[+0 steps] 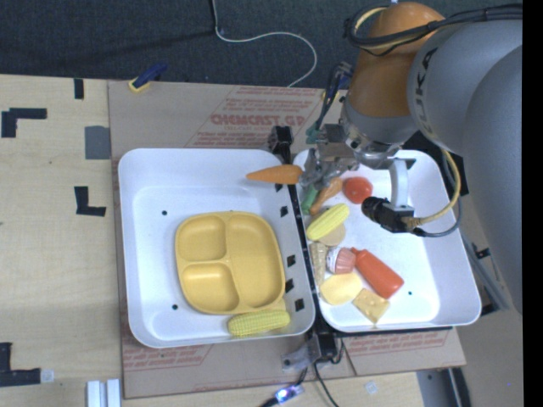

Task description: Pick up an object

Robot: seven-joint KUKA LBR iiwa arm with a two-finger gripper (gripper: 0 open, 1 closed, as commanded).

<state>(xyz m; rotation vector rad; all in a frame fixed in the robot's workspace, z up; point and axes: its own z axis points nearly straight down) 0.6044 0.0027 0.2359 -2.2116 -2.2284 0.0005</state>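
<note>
The camera view looks down on two white bins side by side on a cardboard sheet that lies on the bench. The left bin holds a yellow tray with three compartments, and I take this tray as the landmark.

Just below the tray, touching its lower edge, lies a corn cob on its side. Above the tray and to its right, a carrot lies near the left bin's upper right corner, its tip pointing left.

Right of the tray, past the wall between the bins, the right bin holds a cluster of toy food. A second cob lies tilted just beyond the wall, level with the tray's top edge. Further right and a little higher sits a tomato. Right of the tray's lower half lie a red bottle, a pale lemon and a cheese wedge, close together, the bottle touching the lemon.

The arm reaches in from the right, well above the tray's right side. Its gripper hangs over the dividing wall, just right of the carrot and above the second cob. Whether it is released or clenched cannot be told here, and no object can be seen in it.
</note>
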